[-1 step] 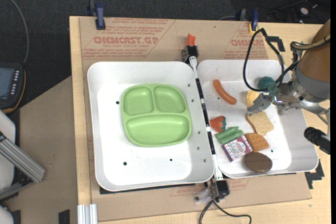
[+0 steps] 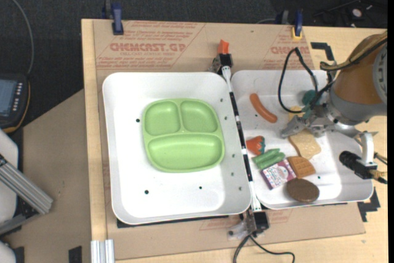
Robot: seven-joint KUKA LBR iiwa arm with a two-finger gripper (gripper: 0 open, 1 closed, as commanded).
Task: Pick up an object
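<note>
Bench, brown board clamped at its far edge, bearing two shallow white bins side by side. Left bin: one green divided plate, three compartments, lying flat near the bin's centre, nothing on it; likely the place where picked items are meant to go. Right bin: play-food items gathered toward its near-left part, loosely heaped as a stock to pick from. Listed: sausage, lying slantwise near the far-left corner, apart from the rest; red piece against the left wall; green piece just beside it; purple packet; pale cracker; brown toast touching the cracker's near side; dark round cookie nearest the near edge. Arm: grey with an orange band, entering over the bin's right edge, wrist bent downward. Gripper: low over the bin, pointing toward the left wall, just beyond the cracker's far side; whether it is apart or together cannot be told, and nothing is seen held. Judgement: pick not yet made; the cracker seems the nearest candidate.
</note>
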